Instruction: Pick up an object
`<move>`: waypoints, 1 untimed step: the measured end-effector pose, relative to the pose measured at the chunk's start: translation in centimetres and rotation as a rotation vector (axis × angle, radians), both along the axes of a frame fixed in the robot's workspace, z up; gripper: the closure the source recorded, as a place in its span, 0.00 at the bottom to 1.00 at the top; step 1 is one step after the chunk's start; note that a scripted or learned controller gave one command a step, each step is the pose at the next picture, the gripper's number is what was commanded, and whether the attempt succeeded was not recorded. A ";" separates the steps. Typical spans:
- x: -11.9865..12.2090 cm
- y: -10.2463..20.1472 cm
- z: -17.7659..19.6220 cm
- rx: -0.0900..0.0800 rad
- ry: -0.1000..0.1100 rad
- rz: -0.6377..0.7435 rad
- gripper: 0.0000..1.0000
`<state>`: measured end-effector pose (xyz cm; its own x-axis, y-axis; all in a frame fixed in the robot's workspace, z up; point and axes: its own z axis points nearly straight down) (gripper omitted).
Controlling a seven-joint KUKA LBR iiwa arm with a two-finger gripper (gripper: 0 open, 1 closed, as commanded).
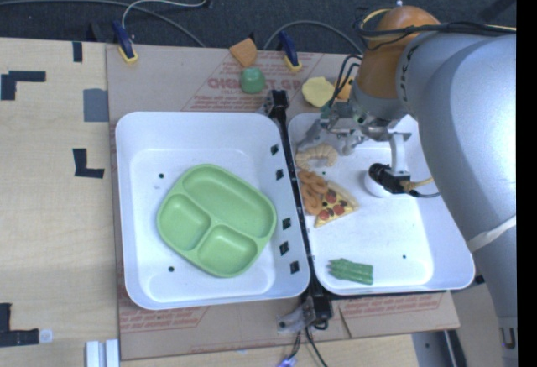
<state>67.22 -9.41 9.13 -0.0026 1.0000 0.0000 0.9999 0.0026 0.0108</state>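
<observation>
Green tray [216,221]: a three-compartment plate is seen lying flat in the left bin [134,138], well to the left of the gripper and across the divider; no risk is judged from it.

Croissant [316,157]: taken as the task's thing; a pale, ridged pastry toy is seen in the right bin [419,256], just left of and below the gripper, close against the divider wall. Its curved, bumpy top is judged likely to slide out of a shallow pinch.

Pizza slice [327,199]: a flat wedge with red spots is seen below-left of the gripper, touching or nearly touching the croissant. It could be dragged or caught along if the descent is made off-centre.

Green piece [350,271]: a small green item is seen well below the gripper, near the bin's front edge; unlikely to be disturbed.

Gripper [340,128]: seen hanging just above the bin's upper left corner, beside the croissant; whether it is apart or together cannot be told, and nothing is seen held.

Main hazard: the bin wall could be struck, or only the croissant's edge clipped, because the target lies so near the divider.
</observation>
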 end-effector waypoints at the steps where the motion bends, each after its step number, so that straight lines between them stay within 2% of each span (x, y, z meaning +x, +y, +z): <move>1: -0.2 0.1 -0.3 -0.002 0.004 0.000 0.00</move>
